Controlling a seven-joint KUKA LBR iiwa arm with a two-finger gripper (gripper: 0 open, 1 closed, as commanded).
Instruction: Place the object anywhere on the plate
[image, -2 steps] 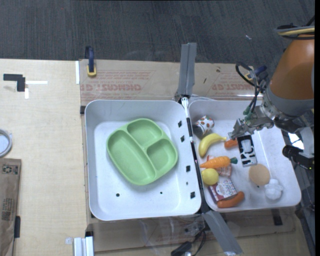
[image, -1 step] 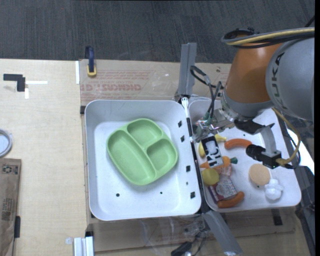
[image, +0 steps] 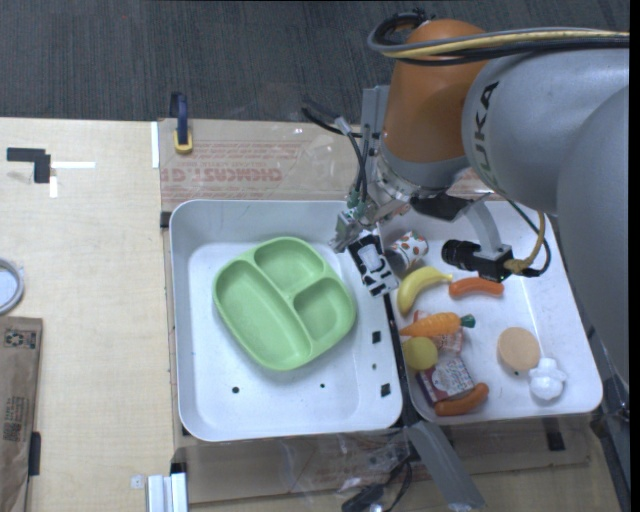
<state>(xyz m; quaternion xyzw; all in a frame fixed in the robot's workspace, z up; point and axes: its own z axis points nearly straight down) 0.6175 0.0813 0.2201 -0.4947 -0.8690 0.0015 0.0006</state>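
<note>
In the near part of the right bin (image: 575, 330) lie a sausage (image: 462, 401), a packet (image: 451, 376), a lemon (image: 420, 352) and a carrot (image: 436, 324), with a banana (image: 420, 284) further back. The green plate (image: 285, 301) sits in the left bin (image: 200, 330), nothing on it. Beyond, the gripper (image: 368, 266) hangs over the divide between the bins; it seems to hold nothing, though I cannot tell how its jaws stand.

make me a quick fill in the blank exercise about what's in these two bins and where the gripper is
1. The green plate has ___ compartments.
2. The plate lies in the ___ bin.
3. The banana lies in the right bin, and its colour is ___.
4. The gripper hangs over the divide between the two ___.

Missing words: three; left; yellow; bins
</note>
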